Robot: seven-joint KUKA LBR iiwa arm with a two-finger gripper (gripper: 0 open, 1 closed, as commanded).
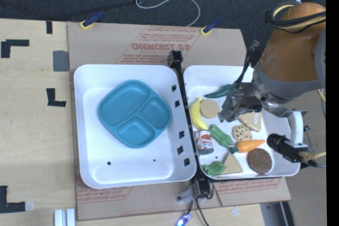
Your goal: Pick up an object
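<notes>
The right bin [212, 74] holds several toy foods: a yellow banana [197, 114], a tan round biscuit [210, 109], a green pickle [221, 135], a small can [204, 142], a chip cookie [241, 132], an orange carrot [250, 145], a brown patty [259, 160], a tan wedge [232, 163] and a green leafy piece [214, 169]. My gripper [232, 110] hangs low over the bin's middle, just right of the biscuit. A dark green piece [218, 92] juts out to the left beside the gripper; whether the gripper holds it is unclear.
The left bin [87, 87] contains a blue divided plate [134, 113]. A black divider [183, 114] with clips runs between the bins. The arm's orange band [294, 45] looms over the right bin's far right. A white cable [159, 5] lies behind the bins.
</notes>
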